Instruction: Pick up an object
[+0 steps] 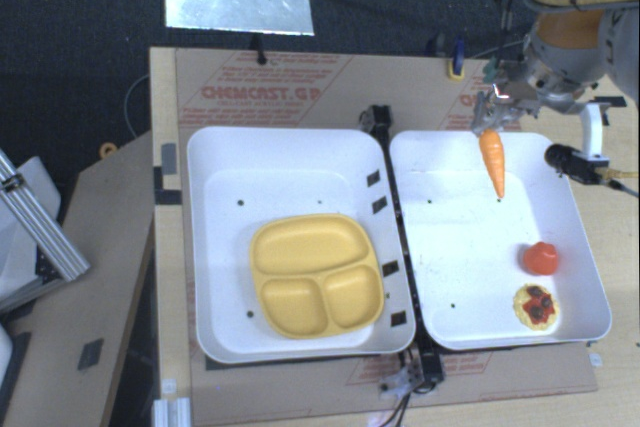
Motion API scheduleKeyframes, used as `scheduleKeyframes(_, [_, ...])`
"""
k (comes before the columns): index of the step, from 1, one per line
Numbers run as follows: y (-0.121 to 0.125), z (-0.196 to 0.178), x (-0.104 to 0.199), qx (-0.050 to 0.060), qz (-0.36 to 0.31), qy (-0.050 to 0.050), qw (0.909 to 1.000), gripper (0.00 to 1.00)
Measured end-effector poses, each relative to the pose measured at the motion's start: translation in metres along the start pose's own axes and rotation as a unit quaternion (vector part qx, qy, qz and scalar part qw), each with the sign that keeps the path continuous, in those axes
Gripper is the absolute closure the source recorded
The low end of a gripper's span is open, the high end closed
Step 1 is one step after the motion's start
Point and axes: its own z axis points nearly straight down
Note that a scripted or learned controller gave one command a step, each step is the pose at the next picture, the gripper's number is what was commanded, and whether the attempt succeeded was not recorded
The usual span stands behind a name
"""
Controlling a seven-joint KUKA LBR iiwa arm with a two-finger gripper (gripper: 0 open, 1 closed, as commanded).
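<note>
Gripper (490, 118) sits at the top edge of the right bin (585, 245), hanging off the grey arm (575, 10) with the orange band that comes in from upper right. Carrot (492, 162) hangs straight below it, fat end up at the fingers, tip pointing down toward the bin floor. Fingers look closed on the carrot's top end, but the contact patch is small and partly blurred, so I'd call it a pinch grip on the crown, not a deep one.

Key geometry: the carrot's long axis runs near vertical in the view, in line with the gripper, slightly leaning. It is directly under the hand, not off to a side. Can't tell whether the tip is clear of the floor or touching it; the slanted view makes height ambiguous.

My read: pick is made or in lift phase. Risk is the carrot swinging or slipping out, since the whole length hangs from one end.

Other stuff in the right bin: red tomato (540, 258) near the right wall, small pizza-like toy (537, 306) just below it, both well apart from the carrot. Left bin (215, 215) holds a yellow divided tray (315, 273), well away from the hand. Bins touch along the middle seam.

Next move, if it's a lift: straight up, slow, no lateral jerk.
</note>
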Motion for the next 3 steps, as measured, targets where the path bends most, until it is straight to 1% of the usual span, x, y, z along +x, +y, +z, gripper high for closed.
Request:
scheduleKeyframes(1, [-0.009, -0.005, 0.060, 0.002, -0.003, 0.002, 1.0000, 1.00])
scheduleKeyframes(2, [-0.024, 0.003, 0.122, 0.003, -0.003, 0.001, 1.0000, 1.00])
scheduleKeyframes(3, [-0.037, 0.016, 0.171, 0.003, -0.003, 0.001, 1.0000, 1.00])
